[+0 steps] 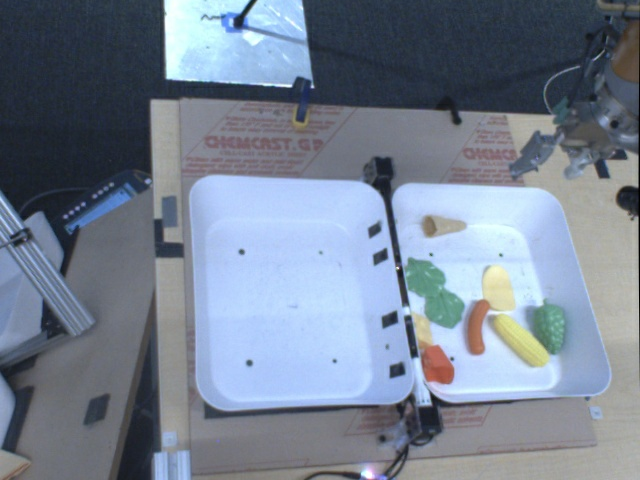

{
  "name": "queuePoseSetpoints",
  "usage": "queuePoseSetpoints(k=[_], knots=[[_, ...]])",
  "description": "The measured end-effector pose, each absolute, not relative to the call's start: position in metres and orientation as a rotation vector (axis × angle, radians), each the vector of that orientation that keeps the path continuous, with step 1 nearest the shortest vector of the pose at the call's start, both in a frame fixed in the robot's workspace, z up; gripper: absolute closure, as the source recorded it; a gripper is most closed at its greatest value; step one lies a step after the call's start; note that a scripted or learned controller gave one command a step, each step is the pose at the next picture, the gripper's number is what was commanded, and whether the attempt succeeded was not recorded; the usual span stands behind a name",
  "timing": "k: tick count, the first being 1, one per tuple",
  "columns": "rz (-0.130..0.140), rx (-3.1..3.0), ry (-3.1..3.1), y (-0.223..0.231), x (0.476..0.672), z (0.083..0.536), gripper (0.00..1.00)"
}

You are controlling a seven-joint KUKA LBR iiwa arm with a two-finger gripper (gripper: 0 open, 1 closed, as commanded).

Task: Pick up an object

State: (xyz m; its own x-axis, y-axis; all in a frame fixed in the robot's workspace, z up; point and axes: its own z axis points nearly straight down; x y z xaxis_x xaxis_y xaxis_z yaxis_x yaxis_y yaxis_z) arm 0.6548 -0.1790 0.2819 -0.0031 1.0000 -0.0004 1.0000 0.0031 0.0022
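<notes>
Open, empty claw (553,155) hovers above right bin (575,258), toy cone (443,226) well apart

A robot arm enters at the upper right corner, its wrist hung with looping cables. Its pincer (556,157) points down and to the left, two grey fingers (527,156) spread apart with nothing between them, raised in the air.
</notes>
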Motion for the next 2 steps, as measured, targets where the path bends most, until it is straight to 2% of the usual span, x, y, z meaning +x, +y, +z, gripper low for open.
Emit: queuePoseSetpoints(k=[1,2], knots=[[0.006,2.210,2.225,-0.179,0.656,0.294,1.00],[0.002,2.211,2.231,-0.117,0.670,0.265,1.00]])
